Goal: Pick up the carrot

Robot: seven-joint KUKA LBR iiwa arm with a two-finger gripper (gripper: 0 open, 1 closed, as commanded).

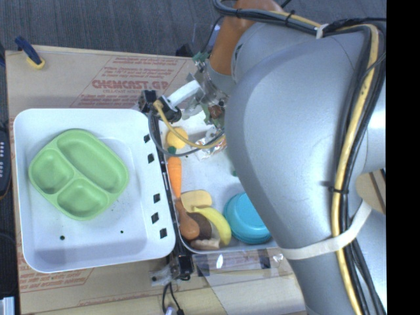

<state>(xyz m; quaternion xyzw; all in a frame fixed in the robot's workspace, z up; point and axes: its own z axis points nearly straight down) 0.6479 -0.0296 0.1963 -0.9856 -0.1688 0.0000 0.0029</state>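
The orange carrot (174, 176) lies lengthwise along the left wall of the right bin (226, 262), its tip pointing toward the far end. My gripper (199, 115) hangs over the far end of that bin, above and slightly right of the carrot, and is apart from it. Wrist hardware and cables crowd around the gripper. A small yellow fruit (176, 138) sits just beyond the carrot's tip, under the gripper.
A green divided plate (77, 172) rests in the left bin (26, 241). Near the carrot's near end lie a banana (218, 223), a brown item (189, 226), a tan piece (195, 199) and a blue bowl (246, 219). The arm's bulk covers the bin's right side.
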